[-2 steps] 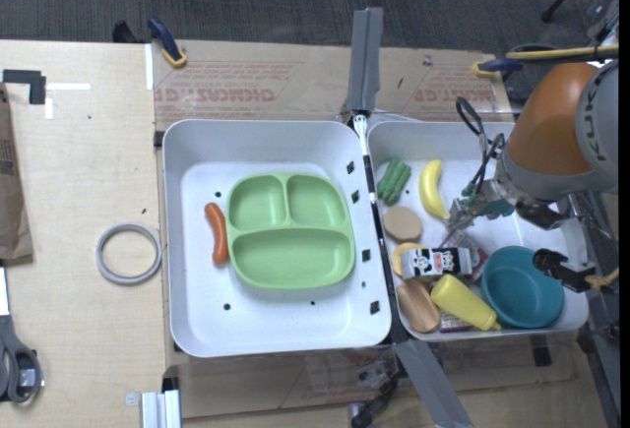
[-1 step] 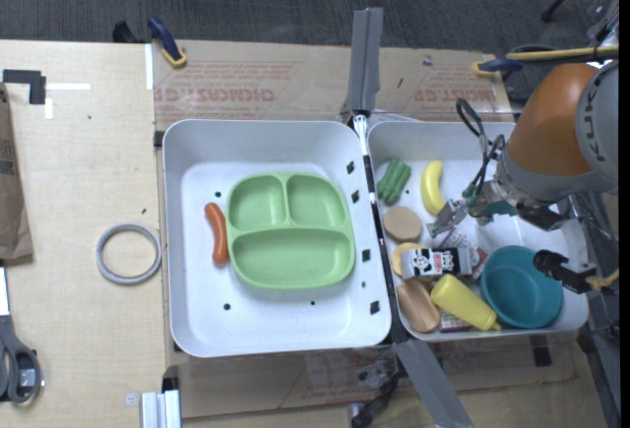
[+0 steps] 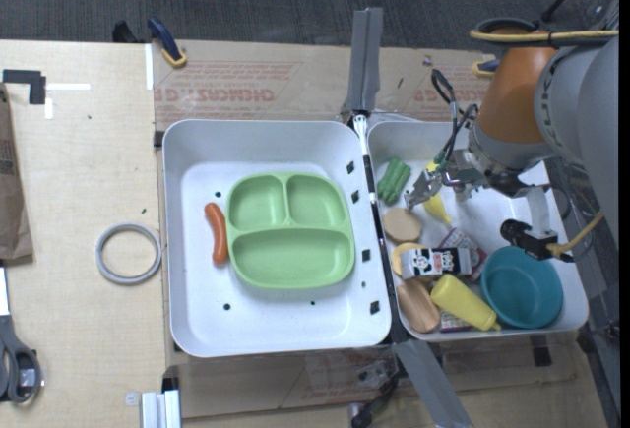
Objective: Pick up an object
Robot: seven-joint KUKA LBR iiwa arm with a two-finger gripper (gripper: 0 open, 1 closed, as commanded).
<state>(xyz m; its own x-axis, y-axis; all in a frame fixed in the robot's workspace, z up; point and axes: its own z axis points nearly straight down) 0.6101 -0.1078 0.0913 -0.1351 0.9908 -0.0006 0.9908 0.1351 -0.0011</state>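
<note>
My gripper hangs over the back left part of the right bin. A small yellow piece lies just beneath it, and a green vegetable lies a little to its left. In front of it are a tan round slice, a small milk carton, a yellow bottle, a tan bun and a teal bowl. Nothing visibly sits in the gripper.
The left bin holds a green divided plate and an orange sausage beside it. On the bench to the left lie a grey tape ring, scissors and a brown bag. A wall divides the bins.
</note>
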